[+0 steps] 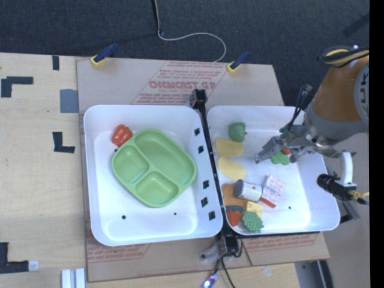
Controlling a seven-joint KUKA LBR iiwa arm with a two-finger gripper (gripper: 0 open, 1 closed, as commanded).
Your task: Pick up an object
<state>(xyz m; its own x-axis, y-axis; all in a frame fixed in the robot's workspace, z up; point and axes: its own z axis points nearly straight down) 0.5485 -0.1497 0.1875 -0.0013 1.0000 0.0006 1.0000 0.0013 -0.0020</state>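
White plastic bins side by side on a cardboard sheet (174, 83), left bin (99, 221) and right bin (312, 191), touching along the middle.

Over in the left bin: a green divided plate (154, 167) sitting roughly in the centre, plus a small red toy (121, 135) just beside the plate's upper left corner.

Way more crowded in the right bin. Along its left side, from top to bottom: a green pepper-looking toy (237, 131), then two yellow lumps (first yellow lump (229, 147), second yellow lump (232, 168)), then a messy pile near the bottom left corner with an orange piece (230, 192), a white can (249, 191) on its side, a yellow block (254, 207), a bumpy green toy (252, 221) and a red bit (233, 216). Just right of the can, a white and red packet (273, 188).

Arm (337, 98) reaching in from the right, gripper (271, 153) down low over the upper right part of the right bin, pointing left. Right up against it, a small green toy (280, 158) with a bit of red on it, well apart from the pile. Can't tell how far open the gripper is, or whether it actually has hold of that small green toy or is just sitting on top of it. Too blurry and too small to call either way.
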